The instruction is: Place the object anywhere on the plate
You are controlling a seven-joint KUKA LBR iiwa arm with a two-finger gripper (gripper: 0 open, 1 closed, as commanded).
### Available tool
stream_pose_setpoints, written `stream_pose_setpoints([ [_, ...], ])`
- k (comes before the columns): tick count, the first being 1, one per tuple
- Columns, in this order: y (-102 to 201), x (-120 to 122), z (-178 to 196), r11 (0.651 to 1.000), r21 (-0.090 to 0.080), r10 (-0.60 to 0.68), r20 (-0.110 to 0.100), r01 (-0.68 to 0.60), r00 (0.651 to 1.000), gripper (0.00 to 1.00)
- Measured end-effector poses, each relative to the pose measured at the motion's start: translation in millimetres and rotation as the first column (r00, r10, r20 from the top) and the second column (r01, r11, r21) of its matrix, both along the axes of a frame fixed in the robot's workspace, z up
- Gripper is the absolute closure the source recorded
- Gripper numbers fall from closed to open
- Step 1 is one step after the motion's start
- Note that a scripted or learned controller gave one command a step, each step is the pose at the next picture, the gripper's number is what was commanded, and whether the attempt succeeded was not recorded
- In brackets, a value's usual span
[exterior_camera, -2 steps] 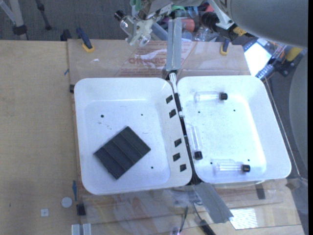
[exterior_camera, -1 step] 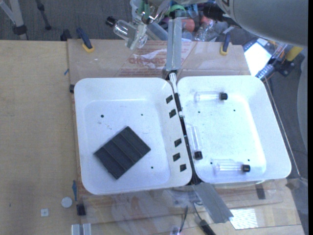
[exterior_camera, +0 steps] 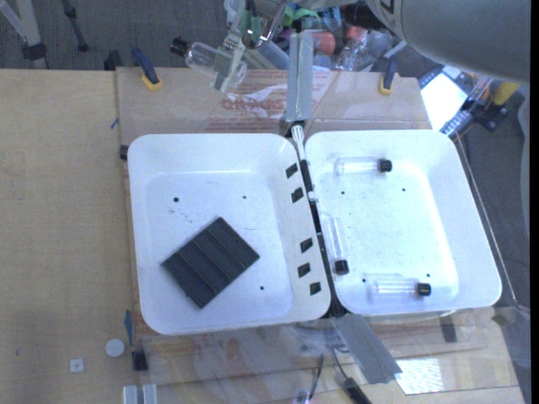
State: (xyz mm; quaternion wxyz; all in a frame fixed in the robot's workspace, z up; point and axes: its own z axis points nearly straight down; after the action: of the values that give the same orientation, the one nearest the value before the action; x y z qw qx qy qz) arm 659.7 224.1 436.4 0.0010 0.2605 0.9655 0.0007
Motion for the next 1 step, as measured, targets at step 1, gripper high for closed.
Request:
stream_pose_setpoints([
  [1,2.5,-7.5,0.1,0.981,0.0,0.195,-0.001,-0.195,0.981,1.0],
])
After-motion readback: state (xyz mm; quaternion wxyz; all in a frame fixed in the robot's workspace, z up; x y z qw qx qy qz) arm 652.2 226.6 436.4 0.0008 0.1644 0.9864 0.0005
